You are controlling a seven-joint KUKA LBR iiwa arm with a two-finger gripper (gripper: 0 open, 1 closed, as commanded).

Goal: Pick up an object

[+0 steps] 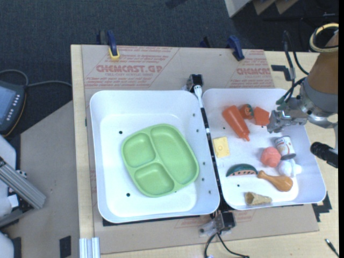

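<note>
Small toy objects, the things to pick up, all lie in the shallow white bin (pixel 317 190) on the right side of the view, and none of them is lifted. Nearest to the gripper (pixel 276 123) is a small orange block (pixel 261 115), which lies just beside the gripper's left edge as we see it; we cannot tell if they touch. Next to it there is a long orange plastic bottle shape (pixel 236 121), lying tilted, with a little red and green piece (pixel 246 110) at its upper end.

Just below the gripper stands a small white can with a printed label (pixel 282 145). Under the can we see a pink ball (pixel 271 156) and a white egg-like object (pixel 289 168), close together. Further down lie a brown toy chicken leg (pixel 277 180), a dark green watermelon slice (pixel 241 170) and a tan bread-like wedge (pixel 258 199). A flat yellow square (pixel 221 147) rests near the bin's left wall.

The gripper hangs low over the upper right part of this bin, on the grey arm (pixel 322 98) that comes from the right. Whether it is spread or pressed together we cannot tell, and we see nothing held in it.

The other white bin (pixel 102 117), on the left, holds a light green plate with three compartments (pixel 159 160). Both bins stand on the brown counter (pixel 80 144), where two blue clamps (pixel 113 42) sit at the far edge.
</note>
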